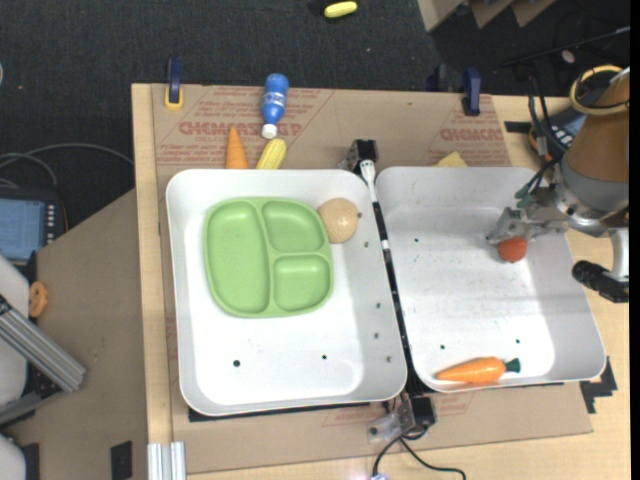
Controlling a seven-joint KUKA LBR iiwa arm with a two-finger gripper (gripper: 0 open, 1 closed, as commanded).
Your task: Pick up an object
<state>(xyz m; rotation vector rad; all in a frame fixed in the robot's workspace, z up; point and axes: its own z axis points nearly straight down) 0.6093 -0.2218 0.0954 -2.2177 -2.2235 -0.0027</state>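
Note:
A small red round object (512, 251) lies in the right white bin (450, 298), near its far right side. My gripper (516, 231) hangs right over it, its tip touching or just above the object's top. An orange carrot (472, 371) with a green stem lies at the same bin's near edge. In the left bin (270, 358) sits a green divided plate (268, 256), with a tan round object (340, 219) against its far right corner.
Behind the left bin, on the cardboard, lie a blue and white bottle (273, 103), a small orange cone (235, 150) and a yellow corn piece (271, 153). A black clip (363, 154) sits between the bins at the back. Cables run at the far right.

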